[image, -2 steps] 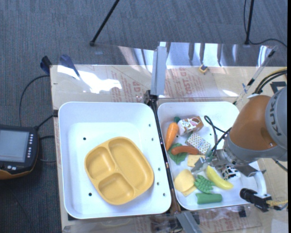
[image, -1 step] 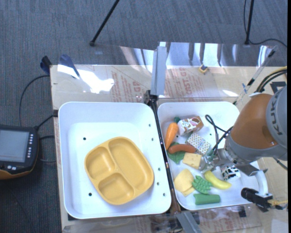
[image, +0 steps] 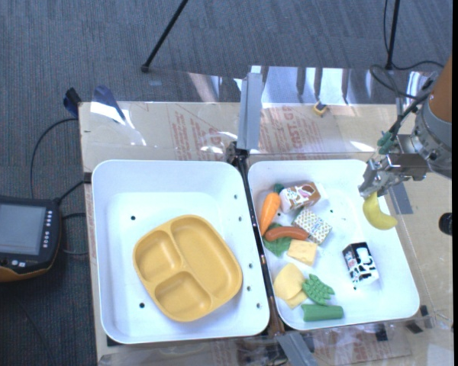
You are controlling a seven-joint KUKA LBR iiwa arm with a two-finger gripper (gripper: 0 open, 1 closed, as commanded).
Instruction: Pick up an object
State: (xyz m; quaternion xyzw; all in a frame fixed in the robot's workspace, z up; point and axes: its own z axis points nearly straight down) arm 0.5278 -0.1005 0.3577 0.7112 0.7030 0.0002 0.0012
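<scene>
My gripper [image: 383, 187] hangs over the right rim of the right bin [image: 343, 175], reaching in from the right. A yellow banana [image: 380, 213] sits between its fingers, its upper end clamped and its curved body hanging below, across the bin's rim line. Inside this bin lie an orange carrot [image: 269, 210], a red sausage [image: 287, 233], a brown-topped carton [image: 300, 197], a patterned box [image: 312, 225], a cheese wedge [image: 304, 252], a yellow fruit [image: 288, 284], green toy pieces [image: 320, 300] and a black-and-white carton [image: 359, 264].
The left bin [image: 118, 189] bears a yellow divided plate [image: 187, 267]. A grey upright post [image: 249, 113] stands behind the seam between the bins. A pendant with a screen [image: 17, 235] rests left of the bench. Tripod legs cross the floor behind.
</scene>
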